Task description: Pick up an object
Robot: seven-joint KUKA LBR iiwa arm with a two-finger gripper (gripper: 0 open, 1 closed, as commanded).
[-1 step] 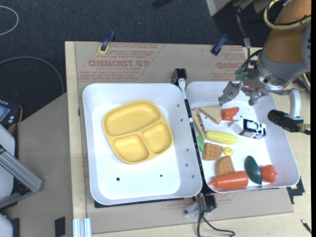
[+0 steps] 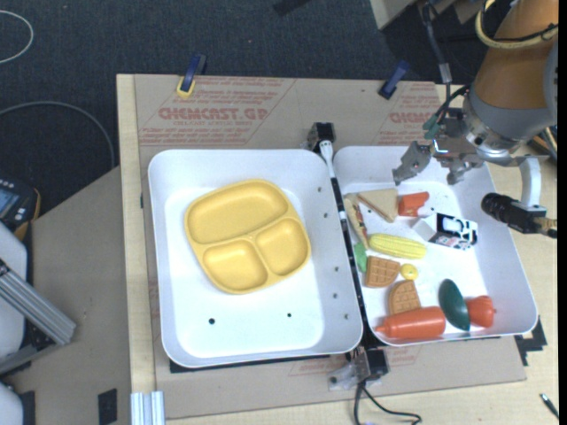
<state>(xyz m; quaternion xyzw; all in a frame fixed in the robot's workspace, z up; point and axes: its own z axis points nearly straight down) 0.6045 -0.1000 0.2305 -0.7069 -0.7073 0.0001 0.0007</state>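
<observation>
Nothing is picked up yet, by my reading; every object lies in a bin and the whole grasp is ahead of me. Starting at the left, the left bin (image 2: pixel 168 264) sits on the desk (image 2: pixel 133 149) and holds a yellow divided plate (image 2: pixel 246 235), with bare white floor toward the near edge, plenty of room there but no small thing to take. Where the two bins meet, a wooden stick (image 2: pixel 358 222) lies close along the wall of the right bin (image 2: pixel 518 277), awkward to reach beside that rim. Further right the toys crowd together: a wedge of bread (image 2: pixel 378 204), a corn cob (image 2: pixel 397 246), a waffle (image 2: pixel 381 271), a cracker (image 2: pixel 403 297), a long orange sausage (image 2: pixel 411 324) at the near rim, a dark green leaf shape (image 2: pixel 454 303) overlapping a red piece (image 2: pixel 479 309), a small orange-red block (image 2: pixel 413 204) and a black-and-white item (image 2: pixel 454 229). My claw (image 2: pixel 437 162) hangs above the far end of the right bin, fingers spread apart and gripping nothing, with the orange-red block just below and near it. That block has a little white floor round it, so I judge it the easiest target; the far rim is close behind me.
</observation>
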